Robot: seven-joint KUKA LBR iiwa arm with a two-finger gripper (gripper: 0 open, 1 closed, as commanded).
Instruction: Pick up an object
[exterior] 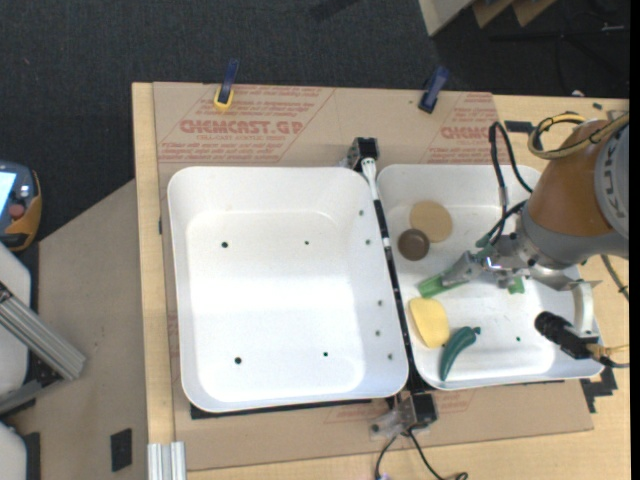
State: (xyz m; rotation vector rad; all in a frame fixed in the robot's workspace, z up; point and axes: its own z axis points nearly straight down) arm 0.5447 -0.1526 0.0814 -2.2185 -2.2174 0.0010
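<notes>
Worktop (300,118) is covered by a brown cardboard sheet (250,128) printed with red lettering, fixed at the far edge by a blue-yellow clamp (227,88) and a blue clamp (434,90). Two shallow white bins are set directly on it, side by side and touching: left bin (185,298), right bin (500,373). Black clips are seen at the seam, far end (363,153) and near end (415,410).
</notes>
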